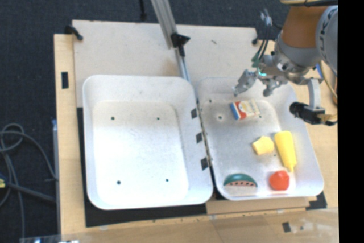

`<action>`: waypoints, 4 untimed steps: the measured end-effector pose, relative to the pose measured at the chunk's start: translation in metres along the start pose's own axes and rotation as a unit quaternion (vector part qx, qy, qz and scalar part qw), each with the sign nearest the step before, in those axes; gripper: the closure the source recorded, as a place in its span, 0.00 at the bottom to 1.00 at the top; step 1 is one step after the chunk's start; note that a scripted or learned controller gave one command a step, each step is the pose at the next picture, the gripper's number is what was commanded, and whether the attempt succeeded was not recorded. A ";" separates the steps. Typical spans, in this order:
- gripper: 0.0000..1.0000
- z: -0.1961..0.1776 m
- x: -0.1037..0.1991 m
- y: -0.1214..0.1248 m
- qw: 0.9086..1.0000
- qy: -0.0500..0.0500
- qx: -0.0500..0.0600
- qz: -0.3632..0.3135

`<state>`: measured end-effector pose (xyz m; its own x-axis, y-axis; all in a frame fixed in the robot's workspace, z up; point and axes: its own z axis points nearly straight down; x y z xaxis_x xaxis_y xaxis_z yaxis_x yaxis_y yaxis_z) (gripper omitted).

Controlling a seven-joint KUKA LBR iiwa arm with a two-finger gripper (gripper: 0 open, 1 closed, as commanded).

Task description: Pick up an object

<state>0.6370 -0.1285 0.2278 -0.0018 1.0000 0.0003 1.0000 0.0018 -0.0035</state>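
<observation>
My gripper (257,85) hangs over the far edge of the right bin (227,139), its two fingers spread open with nothing between them. Just below it lies a small white carton with red and blue print (244,110). Nearer the front sit a yellow block (263,145) and a yellow corn cob (285,149), side by side. A red tomato-like ball (279,180) and a watermelon slice (239,182) rest at the bin's front edge.
The left bin (139,139) stands beside the right one. A slanted metal pole (162,8) rises from between the bins at the back. The bench's bare board (125,48) lies behind the bins.
</observation>
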 end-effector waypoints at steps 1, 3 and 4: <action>0.00 -0.003 0.000 0.001 1.000 -0.001 -0.002 -0.001; 0.00 0.102 0.006 -0.002 1.000 -0.001 0.000 0.001; 0.00 0.123 0.003 0.000 1.000 -0.003 -0.005 0.002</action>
<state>0.6367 -0.1257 0.1048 0.0030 1.0000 -0.0061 1.0000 -0.0029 0.0064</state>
